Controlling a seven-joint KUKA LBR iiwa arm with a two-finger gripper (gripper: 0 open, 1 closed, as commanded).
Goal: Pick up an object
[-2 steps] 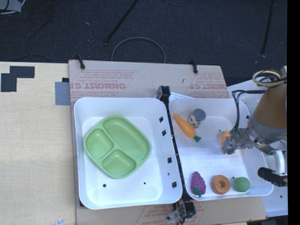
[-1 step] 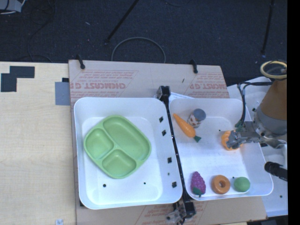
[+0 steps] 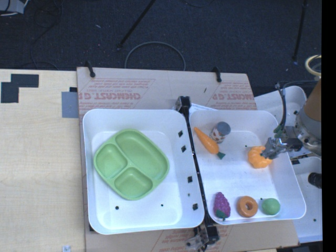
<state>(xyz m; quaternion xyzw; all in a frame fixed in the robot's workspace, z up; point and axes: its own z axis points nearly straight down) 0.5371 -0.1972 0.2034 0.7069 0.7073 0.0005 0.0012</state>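
In the right bin (image 3: pixel 247 190) lie an orange toy carrot (image 3: pixel 206 140), a small figure with a grey cap (image 3: pixel 220 132), an orange lumpy toy (image 3: pixel 258 157), a purple grape bunch (image 3: pixel 221 205), a brown doughnut (image 3: pixel 247 206) and a green ball (image 3: pixel 271 206). My gripper (image 3: pixel 272 148) reaches in from the right and sits at the upper right side of the orange lumpy toy, touching or nearly touching it. The fingertips are too small and dark to read.
The left bin (image 3: pixel 100 209) holds a green divided plate (image 3: pixel 131 163). A black divider (image 3: pixel 191 161) runs between the two bins. Cardboard lies under and behind the bins. A light wooden bench top stretches to the left.
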